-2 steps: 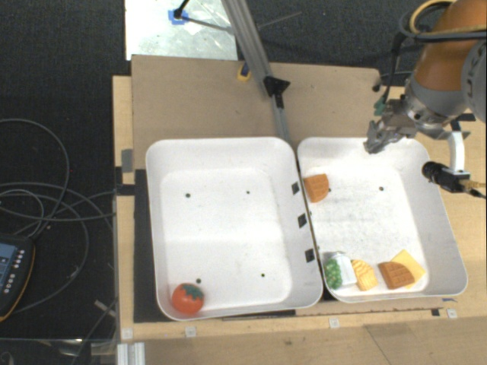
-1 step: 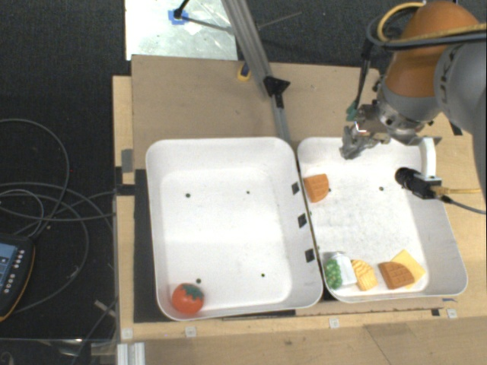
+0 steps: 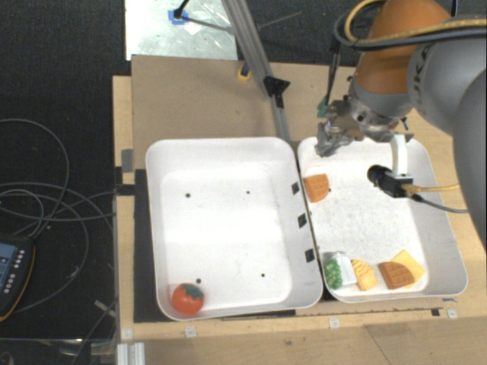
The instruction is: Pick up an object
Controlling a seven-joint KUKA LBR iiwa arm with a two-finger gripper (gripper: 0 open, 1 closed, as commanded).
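Left bin (image 3: 221, 158): you have one tomato (image 3: 187, 298) in its near-left corner.
Right bin (image 3: 437, 226): an orange block (image 3: 316, 187) lies by the far-left wall; a green-white piece (image 3: 335, 270), two yellow wedges (image 3: 364, 274) (image 3: 409, 264) and an orange slab (image 3: 394, 274) line your near edge.
Gripper (image 3: 329, 144): it hangs over the right bin's far-left corner; whether it is released or clenched, you cannot tell.

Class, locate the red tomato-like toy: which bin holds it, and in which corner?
The red toy lies in the left bin, in its near-left corner, alone and far from the gripper.
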